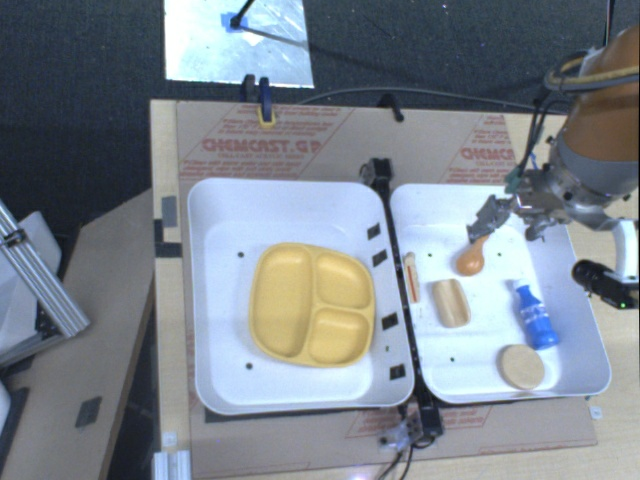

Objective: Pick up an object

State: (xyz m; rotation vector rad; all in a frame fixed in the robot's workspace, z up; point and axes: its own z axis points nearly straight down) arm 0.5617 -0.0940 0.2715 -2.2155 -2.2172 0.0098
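Arm's leaning in from the right with its jaws parked right above the orange spoon-looking thing near the top of the right bin, probably lining up a grab, but can't tell if they're open or closed.

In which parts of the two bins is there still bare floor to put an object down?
Left bin: a bare strip all around the yellow divided plate, widest along its far side. Right bin: bare floor at the far left corner and between the bread roll and blue bottle. Crowded near the gripper and wooden spoon.
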